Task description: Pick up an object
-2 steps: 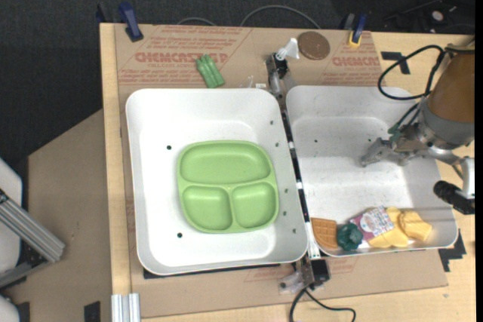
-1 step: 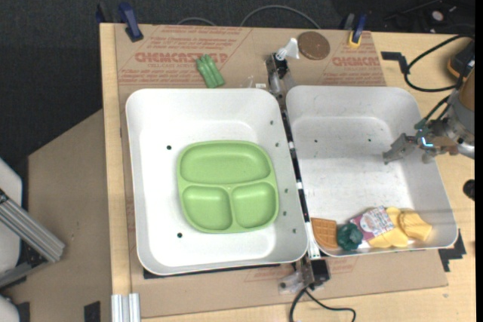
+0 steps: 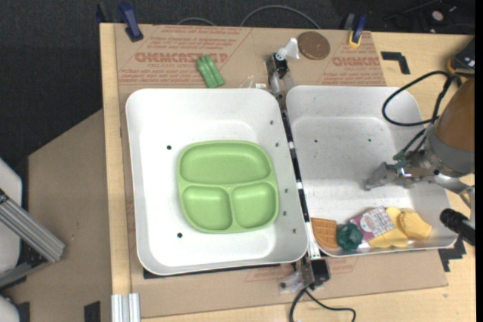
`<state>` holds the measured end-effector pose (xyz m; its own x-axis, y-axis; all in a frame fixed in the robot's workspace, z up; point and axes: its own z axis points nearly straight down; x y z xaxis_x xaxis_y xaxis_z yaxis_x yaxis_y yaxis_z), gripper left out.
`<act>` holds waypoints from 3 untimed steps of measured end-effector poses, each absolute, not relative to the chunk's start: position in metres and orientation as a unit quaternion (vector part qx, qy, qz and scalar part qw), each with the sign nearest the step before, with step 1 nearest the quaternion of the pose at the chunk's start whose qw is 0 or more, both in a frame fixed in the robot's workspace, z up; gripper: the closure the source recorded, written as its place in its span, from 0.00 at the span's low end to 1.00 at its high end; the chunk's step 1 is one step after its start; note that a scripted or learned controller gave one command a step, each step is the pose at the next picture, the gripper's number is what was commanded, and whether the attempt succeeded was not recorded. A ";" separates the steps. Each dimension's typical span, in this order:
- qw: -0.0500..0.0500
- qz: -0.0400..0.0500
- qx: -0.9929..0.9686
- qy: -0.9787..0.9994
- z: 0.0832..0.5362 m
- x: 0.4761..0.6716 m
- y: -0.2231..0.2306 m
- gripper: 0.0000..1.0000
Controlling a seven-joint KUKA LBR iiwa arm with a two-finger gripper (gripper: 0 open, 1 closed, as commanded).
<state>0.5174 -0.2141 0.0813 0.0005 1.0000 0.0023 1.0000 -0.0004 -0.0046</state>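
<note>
Several small objects lie along the near edge of the right bin [image 3: 332,124]: a tan waffle-like piece [image 3: 323,231], a dark green lump [image 3: 349,237], a pink and white packet [image 3: 375,222] and a yellow toy [image 3: 411,225]. My gripper [image 3: 377,178] is low over the right bin's floor near its right side. It is a short way behind the packet and apart from it. Nothing shows in its grasp.
The left bin [image 3: 151,132] holds a green three-compartment plate [image 3: 226,185]. Behind the bins on the bench lie a green clip [image 3: 210,72] and a brown disc [image 3: 313,46]. A black cable [image 3: 407,105] loops over the right bin's far right corner.
</note>
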 end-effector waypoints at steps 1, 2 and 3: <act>-0.002 0.000 -0.708 -0.707 0.133 0.492 -0.223 0.00; 0.002 0.000 -0.707 -0.707 0.083 0.495 -0.217 0.00; -0.004 -0.002 -0.705 -0.709 0.090 0.574 -0.219 0.00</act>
